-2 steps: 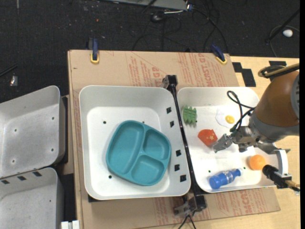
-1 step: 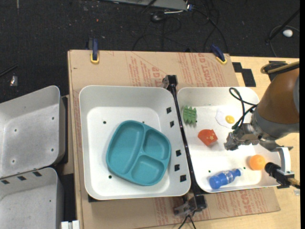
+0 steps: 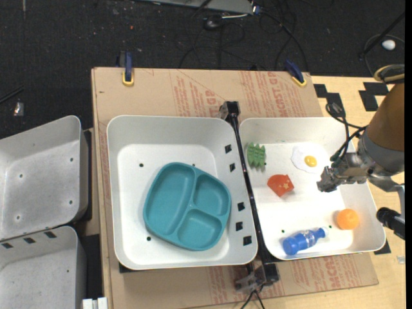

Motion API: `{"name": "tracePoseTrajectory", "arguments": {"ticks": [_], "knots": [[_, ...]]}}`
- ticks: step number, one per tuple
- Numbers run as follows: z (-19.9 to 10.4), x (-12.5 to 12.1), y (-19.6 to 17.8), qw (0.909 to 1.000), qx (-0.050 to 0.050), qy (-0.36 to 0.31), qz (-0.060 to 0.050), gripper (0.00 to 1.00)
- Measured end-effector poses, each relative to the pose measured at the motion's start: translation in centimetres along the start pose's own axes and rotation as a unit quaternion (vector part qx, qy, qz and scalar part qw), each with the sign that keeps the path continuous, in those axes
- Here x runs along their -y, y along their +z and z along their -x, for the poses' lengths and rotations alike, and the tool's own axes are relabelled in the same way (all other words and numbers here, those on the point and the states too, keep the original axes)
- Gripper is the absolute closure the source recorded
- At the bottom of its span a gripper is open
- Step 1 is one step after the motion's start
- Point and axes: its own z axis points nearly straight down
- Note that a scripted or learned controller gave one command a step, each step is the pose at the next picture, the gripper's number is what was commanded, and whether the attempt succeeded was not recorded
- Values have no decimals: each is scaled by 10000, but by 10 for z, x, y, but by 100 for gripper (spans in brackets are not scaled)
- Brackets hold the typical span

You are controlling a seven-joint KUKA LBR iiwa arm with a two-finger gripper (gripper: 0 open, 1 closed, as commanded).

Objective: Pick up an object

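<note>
The right bin [image 3: 360, 240] holds a green toy [image 3: 257, 155], a red strawberry-like piece [image 3: 281, 185], a fried-egg toy [image 3: 306, 160], an orange ball [image 3: 347, 219] and a blue bottle [image 3: 302, 240] lying on its side. My gripper [image 3: 327, 180] hangs over the right part of this bin, just below and right of the egg and above the orange ball. It is dark and seen from above. Nothing shows between it and the bin floor.
The left bin [image 3: 129, 140] holds a teal divided plate [image 3: 187, 205]. A black divider [image 3: 241, 166] runs between the bins. White bin lids [image 3: 38, 172] lie off the bench at the left. Cables trail at the right edge near my arm [image 3: 389, 134].
</note>
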Motion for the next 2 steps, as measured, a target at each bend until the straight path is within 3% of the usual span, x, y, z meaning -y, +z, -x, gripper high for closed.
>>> {"name": "tracePoseTrajectory", "arguments": {"ticks": [1, 2], "knots": [[0, -1, -23, 10000, -5, -18, -9, 100], [-50, -16, -34, 10000, -19, -44, -18, 100]]}}
